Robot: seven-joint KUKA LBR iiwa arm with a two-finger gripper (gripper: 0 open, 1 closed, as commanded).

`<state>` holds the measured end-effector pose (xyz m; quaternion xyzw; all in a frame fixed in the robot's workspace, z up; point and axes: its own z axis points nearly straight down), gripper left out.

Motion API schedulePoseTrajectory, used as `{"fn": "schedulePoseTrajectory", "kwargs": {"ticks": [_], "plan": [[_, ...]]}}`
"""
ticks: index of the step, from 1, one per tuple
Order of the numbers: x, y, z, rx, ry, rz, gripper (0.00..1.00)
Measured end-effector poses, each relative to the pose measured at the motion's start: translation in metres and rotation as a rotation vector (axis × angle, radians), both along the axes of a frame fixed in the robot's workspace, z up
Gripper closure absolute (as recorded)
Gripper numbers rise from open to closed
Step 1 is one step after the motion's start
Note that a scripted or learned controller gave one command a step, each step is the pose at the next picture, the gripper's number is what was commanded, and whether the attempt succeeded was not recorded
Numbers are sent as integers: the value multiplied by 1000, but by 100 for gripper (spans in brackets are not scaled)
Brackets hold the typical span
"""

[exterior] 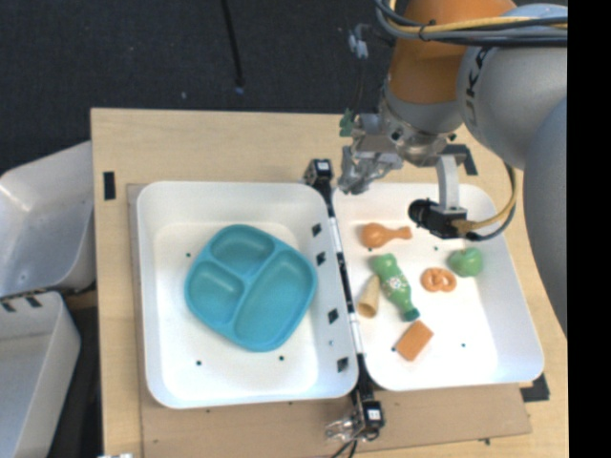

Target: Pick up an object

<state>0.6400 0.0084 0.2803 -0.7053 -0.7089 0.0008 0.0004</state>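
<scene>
1. Nearest the camera, at the bench's front edge, sits a small black and metal clip where the two bins meet.
2. Left white bin holds a teal, divided plastic plate.
3. Right white bin holds the toys: an orange chicken-drumstick shape, a green bottle, a tan cone, an orange pretzel, a green round fruit and an orange wedge.
4. Gripper hangs over the right bin's far-left corner; whether it is spread or closed I cannot tell, and nothing is visibly caught in it.
5. Likeliest target is the drumstick, lying toward 5 o'clock from the gripper and close by.
6. Its long axis runs 9 to 3 o'clock, fat end at 9, thin end at 3.
</scene>
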Motion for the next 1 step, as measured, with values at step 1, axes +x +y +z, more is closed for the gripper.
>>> {"fn": "schedulePoseTrajectory", "kwargs": {"ticks": [1], "plan": [[-3,47,-26,0,1,0,100]]}}
